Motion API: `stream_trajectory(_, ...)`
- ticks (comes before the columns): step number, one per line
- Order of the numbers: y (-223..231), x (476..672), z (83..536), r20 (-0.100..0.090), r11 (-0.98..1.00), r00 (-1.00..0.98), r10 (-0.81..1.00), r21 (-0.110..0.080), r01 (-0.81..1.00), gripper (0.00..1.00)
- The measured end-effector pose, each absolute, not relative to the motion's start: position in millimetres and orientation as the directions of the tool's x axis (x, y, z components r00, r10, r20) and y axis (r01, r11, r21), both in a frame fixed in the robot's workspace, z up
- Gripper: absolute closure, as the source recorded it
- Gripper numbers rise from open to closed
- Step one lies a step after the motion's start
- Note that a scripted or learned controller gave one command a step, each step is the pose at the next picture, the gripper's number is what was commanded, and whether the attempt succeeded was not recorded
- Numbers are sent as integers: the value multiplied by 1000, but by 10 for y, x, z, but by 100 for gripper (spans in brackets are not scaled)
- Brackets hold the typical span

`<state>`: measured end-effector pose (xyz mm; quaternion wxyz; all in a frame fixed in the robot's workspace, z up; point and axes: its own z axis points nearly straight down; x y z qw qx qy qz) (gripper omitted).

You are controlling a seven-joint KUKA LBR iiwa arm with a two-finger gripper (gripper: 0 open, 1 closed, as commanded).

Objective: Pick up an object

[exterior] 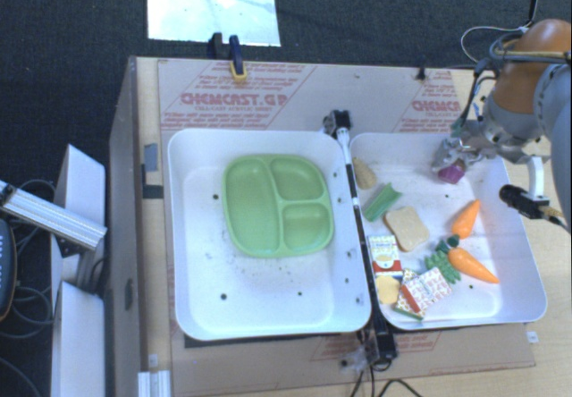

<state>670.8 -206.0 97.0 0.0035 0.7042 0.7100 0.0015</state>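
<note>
The green tray lies in the left bin. In the right bin, the hand is low over a purple piece; its grip cannot be told. The lift seems not yet done.

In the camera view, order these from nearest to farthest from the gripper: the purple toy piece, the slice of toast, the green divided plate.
1. Purple toy piece, at the gripper, right bin's far side.
2. Slice of toast, right bin's middle.
3. Green divided plate, left bin.
</note>
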Motion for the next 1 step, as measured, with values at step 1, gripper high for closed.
stream_trajectory(1, -1390, 6700, 2169, 0, 5, -5, 1000, 7, 1000, 100)
